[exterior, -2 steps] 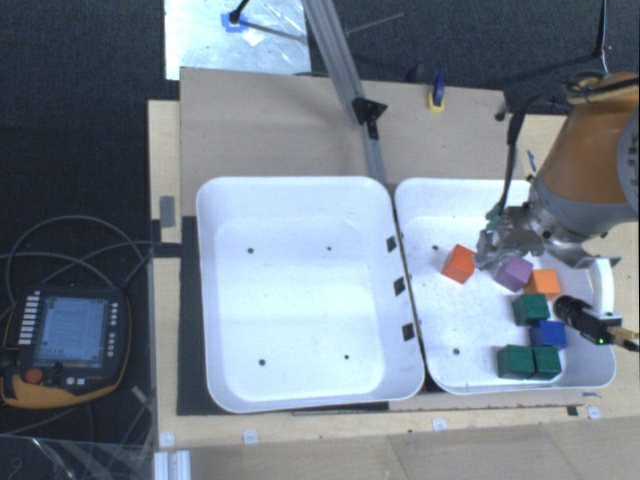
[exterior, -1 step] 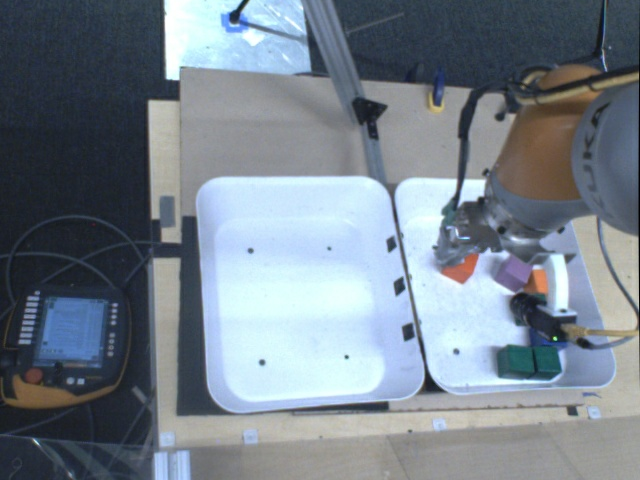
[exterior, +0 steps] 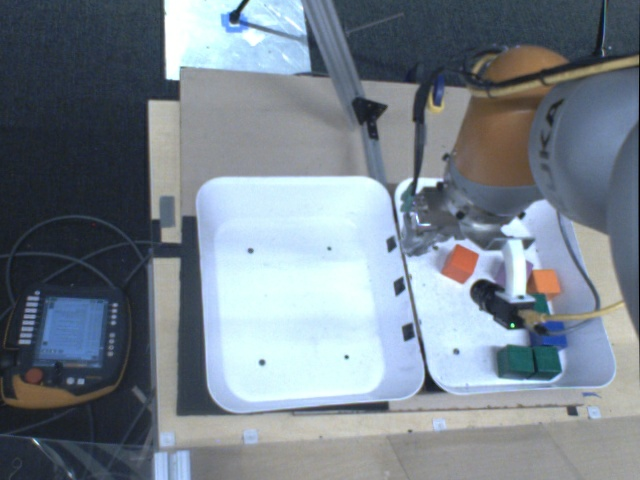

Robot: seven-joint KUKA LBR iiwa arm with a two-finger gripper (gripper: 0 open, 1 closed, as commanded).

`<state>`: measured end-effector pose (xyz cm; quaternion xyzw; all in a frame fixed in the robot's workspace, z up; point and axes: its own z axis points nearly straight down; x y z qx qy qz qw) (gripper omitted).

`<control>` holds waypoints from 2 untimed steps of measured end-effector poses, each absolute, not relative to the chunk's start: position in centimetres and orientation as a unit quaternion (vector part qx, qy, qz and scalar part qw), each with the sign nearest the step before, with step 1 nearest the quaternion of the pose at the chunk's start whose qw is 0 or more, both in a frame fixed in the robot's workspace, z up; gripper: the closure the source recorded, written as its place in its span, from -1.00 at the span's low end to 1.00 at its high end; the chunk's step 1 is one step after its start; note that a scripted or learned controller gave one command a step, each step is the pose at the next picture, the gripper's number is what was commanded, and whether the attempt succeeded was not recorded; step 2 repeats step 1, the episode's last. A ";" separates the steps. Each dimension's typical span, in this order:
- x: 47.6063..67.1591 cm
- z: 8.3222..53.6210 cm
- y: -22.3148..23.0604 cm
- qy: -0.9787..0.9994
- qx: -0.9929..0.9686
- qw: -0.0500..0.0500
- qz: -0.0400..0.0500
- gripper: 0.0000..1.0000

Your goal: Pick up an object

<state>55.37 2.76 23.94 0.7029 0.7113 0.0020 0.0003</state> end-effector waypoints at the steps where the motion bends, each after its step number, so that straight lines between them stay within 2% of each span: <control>1: 56.2 22.7 7.7 0.711 0.703 0.000 0.001 1.00; 2: 56.2 22.7 7.7 0.711 0.703 0.000 0.001 1.00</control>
